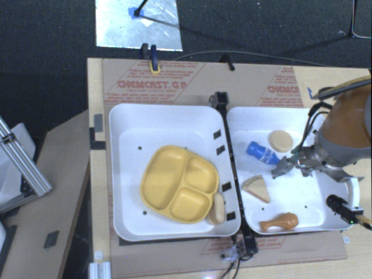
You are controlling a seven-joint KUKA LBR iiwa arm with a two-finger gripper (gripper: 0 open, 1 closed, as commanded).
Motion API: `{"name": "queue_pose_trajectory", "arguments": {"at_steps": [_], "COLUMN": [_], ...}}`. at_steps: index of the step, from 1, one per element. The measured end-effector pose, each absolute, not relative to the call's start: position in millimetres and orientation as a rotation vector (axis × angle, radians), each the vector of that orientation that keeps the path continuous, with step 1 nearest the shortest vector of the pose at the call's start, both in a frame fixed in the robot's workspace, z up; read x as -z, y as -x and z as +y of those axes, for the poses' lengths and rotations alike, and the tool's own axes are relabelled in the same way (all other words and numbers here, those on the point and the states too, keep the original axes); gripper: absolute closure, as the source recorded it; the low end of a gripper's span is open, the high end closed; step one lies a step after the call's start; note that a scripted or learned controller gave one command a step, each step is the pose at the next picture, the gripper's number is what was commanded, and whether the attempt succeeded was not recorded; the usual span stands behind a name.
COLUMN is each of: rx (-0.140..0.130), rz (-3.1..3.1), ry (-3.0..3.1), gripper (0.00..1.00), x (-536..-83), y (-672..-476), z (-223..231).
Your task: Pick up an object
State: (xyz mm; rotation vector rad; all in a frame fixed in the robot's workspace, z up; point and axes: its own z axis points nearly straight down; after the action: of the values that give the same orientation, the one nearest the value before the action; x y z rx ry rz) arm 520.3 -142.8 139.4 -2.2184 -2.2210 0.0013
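One fixed camera looks down slantwise over both bins (125, 156).

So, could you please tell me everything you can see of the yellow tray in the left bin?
The yellow tray looks like moulded plastic, with rounded corners and three compartments: one large, two smaller. It lies flat and right side up in the left bin, turned at an angle to the bin's walls. A small beige oblong object rests against its lower right edge.
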Motion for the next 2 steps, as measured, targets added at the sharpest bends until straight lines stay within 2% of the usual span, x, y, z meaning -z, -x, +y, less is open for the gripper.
{"name": "queue_pose_trajectory", "arguments": {"at_steps": [1, 2], "rx": [-0.001, 0.002], "rz": [-2.222, -2.224], "ry": [2.218, 2.220], "gripper": [0.00, 1.00], "x": [-87.5, -100.5], "y": [-520.4, -521.1], "z": [-142.4, -142.9]}}
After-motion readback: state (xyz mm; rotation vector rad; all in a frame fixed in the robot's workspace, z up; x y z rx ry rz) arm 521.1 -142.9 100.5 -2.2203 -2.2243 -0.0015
